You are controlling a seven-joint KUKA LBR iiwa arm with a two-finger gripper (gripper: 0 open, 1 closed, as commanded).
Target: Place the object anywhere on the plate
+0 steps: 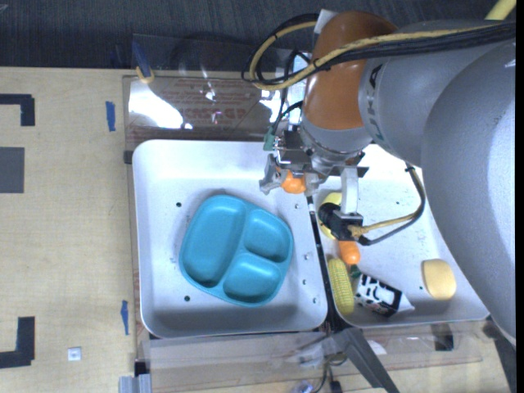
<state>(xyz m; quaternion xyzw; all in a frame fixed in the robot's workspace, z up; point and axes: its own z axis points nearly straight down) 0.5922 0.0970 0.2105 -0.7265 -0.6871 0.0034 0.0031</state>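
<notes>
Arm (426,97), grey and smooth-shelled with a glossy orange band above the wrist, reaches in over the right bin (458,305) and hangs its gripper (288,180) at the seam where the two shallow white bins meet, toward their far edge. Next in bulk is the left bin (155,219), matte white plastic with rounded corners, carrying the plate (236,248), a glossy sky-blue tray of soft rounded outline, split into three shallow compartments and sitting near the bin's middle. From the claw the plate lies toward the near-left corner of that bin, close by but not beneath it, so I judge the coming move to be a short carry that way before letting go. Down in the right bin, along its left wall, lie a ribbed yellow corn cob (341,283), a black-and-white printed item (378,295), a pale yellow rounded block (439,277) and a little orange ball (350,253). Smallest is the task's thing, a small orange object (292,183), rounded with no clear long axis, and the metal fingers look clamped on it, holding it just above the left bin's right edge
</notes>
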